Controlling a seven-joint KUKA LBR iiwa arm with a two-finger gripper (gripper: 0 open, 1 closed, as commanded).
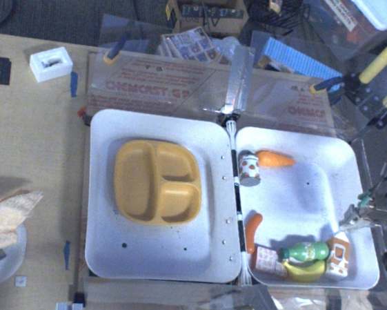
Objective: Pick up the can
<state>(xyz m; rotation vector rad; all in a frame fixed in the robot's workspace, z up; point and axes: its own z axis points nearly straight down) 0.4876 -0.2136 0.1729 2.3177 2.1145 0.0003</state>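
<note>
The can (249, 167) is small and white with a red label. It stands at the upper left of the right bin (319, 148), close to the divider between the bins, and an orange carrot (275, 159) touches its right side. My gripper (362, 213) hovers at the right rim of the right bin, far to the right of the can and a little nearer the front. Nothing shows in its grasp.
A yellow divided plate (157, 181) lies in the left bin (98, 195). Along the right bin's front lie a red-orange pepper (252, 232), a small box (269, 260), a green bottle (307, 252), a banana (305, 269) and a small carton (338, 254).
</note>
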